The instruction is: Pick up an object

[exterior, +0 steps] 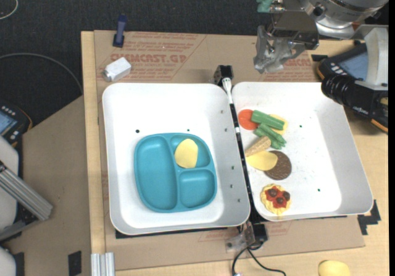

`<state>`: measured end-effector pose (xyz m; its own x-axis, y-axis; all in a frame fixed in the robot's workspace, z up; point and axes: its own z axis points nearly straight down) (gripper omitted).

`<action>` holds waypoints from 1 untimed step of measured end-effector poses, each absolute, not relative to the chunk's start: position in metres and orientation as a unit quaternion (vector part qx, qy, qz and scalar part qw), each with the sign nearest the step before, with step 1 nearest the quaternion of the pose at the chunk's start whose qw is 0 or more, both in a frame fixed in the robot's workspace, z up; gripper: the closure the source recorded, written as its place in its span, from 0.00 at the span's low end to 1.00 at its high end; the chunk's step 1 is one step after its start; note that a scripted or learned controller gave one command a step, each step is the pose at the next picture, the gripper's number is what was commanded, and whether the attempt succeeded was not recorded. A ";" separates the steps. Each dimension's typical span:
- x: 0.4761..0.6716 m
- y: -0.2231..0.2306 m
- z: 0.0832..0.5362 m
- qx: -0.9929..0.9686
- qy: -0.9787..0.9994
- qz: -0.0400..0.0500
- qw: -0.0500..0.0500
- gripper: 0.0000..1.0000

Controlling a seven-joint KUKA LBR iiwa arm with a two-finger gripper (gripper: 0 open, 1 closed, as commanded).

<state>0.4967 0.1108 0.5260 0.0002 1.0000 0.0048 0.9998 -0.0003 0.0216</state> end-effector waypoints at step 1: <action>0.477 0.083 0.381 0.709 0.705 -0.007 -0.004 1.00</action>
